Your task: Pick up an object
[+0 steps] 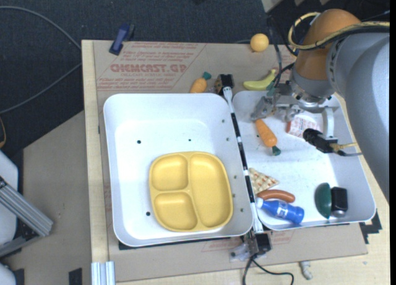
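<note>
Up near the back of the right bin (356, 182), the gripper (279, 106) hangs low over the white floor, its metal parts a dark tangle under the grey arm (365, 61) and orange band (322, 33). Whether it is spread or closed I cannot tell from this angle, and nothing is plainly seen in its grasp. Just below it lies a toy carrot (266, 134), tilted, seemingly apart from the gripper, though the gap is hard to judge. A yellow banana (260, 82) rests at the bin's back rim, just beside the wrist. Toward the near end of the same bin lie a waffle wedge (262, 180), a red sausage (278, 196) and a blue bottle (282, 211), close together, with a dark green object (323, 198) further right. In the left bin (124, 123) sits a yellow divided plate (189, 190). Beyond the bins, an orange ball (259, 42) rests on the bench (99, 92).
</note>
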{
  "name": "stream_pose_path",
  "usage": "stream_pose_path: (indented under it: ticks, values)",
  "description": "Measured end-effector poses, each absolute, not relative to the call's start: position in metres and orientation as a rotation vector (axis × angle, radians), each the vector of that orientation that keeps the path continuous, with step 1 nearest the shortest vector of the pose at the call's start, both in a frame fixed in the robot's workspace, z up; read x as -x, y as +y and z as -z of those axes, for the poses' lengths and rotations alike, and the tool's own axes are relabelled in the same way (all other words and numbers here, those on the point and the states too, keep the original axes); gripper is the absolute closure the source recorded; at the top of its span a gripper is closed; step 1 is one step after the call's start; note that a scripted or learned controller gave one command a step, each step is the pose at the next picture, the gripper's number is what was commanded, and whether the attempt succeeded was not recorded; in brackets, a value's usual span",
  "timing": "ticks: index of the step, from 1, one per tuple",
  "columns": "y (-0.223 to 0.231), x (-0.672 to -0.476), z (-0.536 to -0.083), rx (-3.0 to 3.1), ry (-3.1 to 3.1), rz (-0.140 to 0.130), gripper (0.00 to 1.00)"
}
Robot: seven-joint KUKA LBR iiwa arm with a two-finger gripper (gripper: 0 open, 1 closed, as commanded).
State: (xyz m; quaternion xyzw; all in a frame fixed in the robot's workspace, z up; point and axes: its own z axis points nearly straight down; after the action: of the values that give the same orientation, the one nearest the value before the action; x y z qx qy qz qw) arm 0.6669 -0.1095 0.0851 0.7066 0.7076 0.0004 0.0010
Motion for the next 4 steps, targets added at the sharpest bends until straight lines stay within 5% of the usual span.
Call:
stream_pose_path:
  ticks: [1, 3, 4]
  values:
    - [-0.093, -0.647, -0.085, -2.222, 2.224, 0.001, 0.00]
    - [-0.100, -0.654, -0.088, -2.221, 2.221, 0.001, 0.00]
    - [-0.165, -0.613, -0.085, -2.223, 2.221, 0.003, 0.00]
